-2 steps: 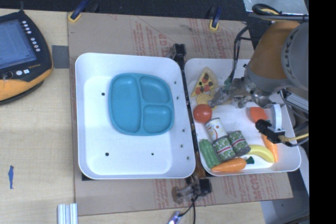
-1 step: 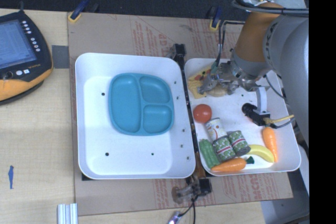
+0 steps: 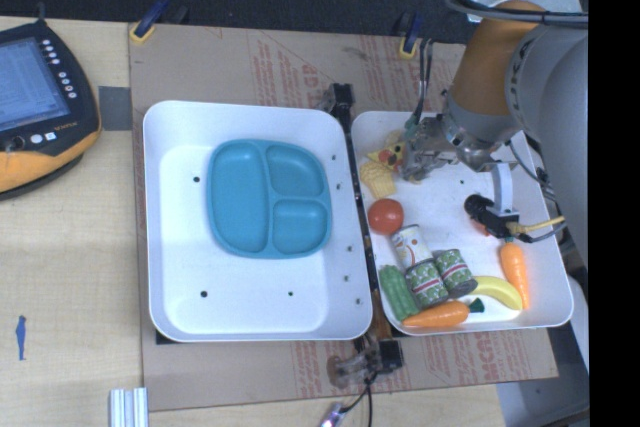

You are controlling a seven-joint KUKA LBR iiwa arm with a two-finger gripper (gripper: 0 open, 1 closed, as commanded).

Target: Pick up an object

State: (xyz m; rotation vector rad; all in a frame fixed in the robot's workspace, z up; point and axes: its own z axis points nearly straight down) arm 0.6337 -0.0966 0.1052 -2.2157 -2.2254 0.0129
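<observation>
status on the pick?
Gripper low at right bin's far end, by the yellow toy. Nothing seen held. Tomato, cans, carrots lie nearer, untouched.

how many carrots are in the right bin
2. One carrot stands near the right bin's right wall, beside the banana. The other carrot lies along the near edge, below the cans. More may hide under the gripper.
</observation>
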